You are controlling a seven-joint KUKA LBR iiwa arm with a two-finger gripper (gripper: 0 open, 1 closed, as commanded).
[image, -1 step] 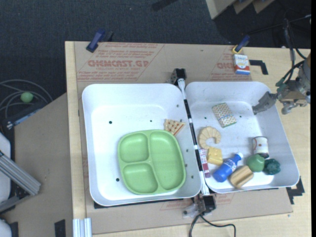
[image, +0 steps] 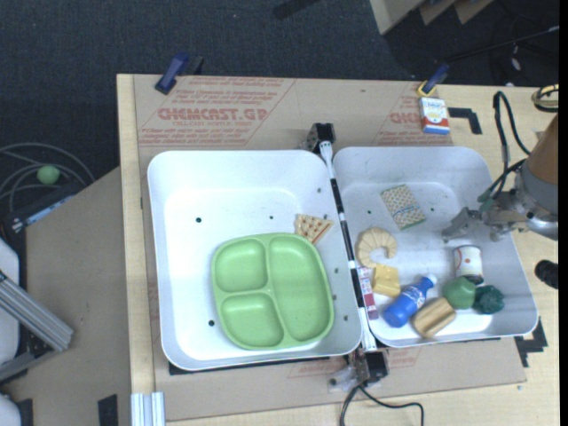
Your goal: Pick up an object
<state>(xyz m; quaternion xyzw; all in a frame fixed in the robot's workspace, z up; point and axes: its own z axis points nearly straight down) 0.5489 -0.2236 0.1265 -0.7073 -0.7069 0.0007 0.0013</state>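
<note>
Over the right bin's [image: 417, 160] bare far-right edge hovers the tool [image: 466, 224], grip state indiscernible.

Arm [image: 540, 180] at the right edge: rounded grey body, tan-orange band on the upper part, paler silver-grey collar below it. Thin black cable [image: 508, 140] loops up beside the arm and runs down along it. Gripper [image: 463, 226] is dull grey metal, angular, ending in slim pointed parts (small and blurry, finer detail unreadable). No markings or screws legible at this resolution.
</note>
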